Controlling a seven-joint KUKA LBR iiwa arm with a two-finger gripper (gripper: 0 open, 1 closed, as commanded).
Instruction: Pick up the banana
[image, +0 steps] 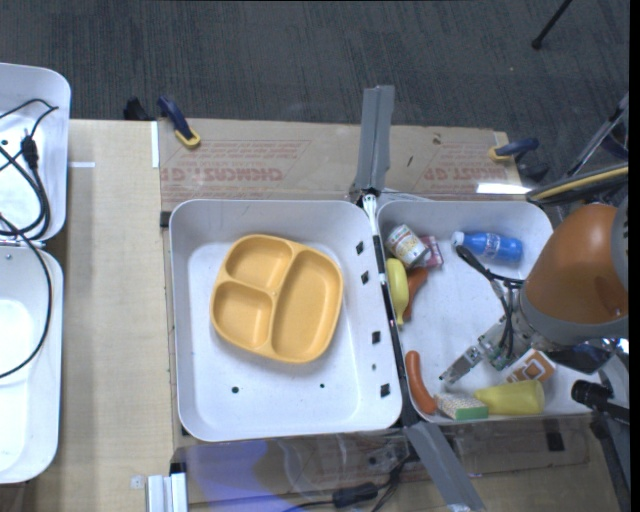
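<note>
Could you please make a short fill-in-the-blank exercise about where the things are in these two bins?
1. The yellow divided plate lies in the ______ bin.
2. The banana lies in the right bin, against its ______ wall.
3. The divided plate has ______ compartments.
4. The blue bottle lies near the ______ wall of the right bin.

Missing words: left; left; three; far

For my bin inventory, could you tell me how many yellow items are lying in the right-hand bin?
2: the banana against the bin's left wall, and a yellow squeeze bottle near the front edge. The arm may hide others.
</note>
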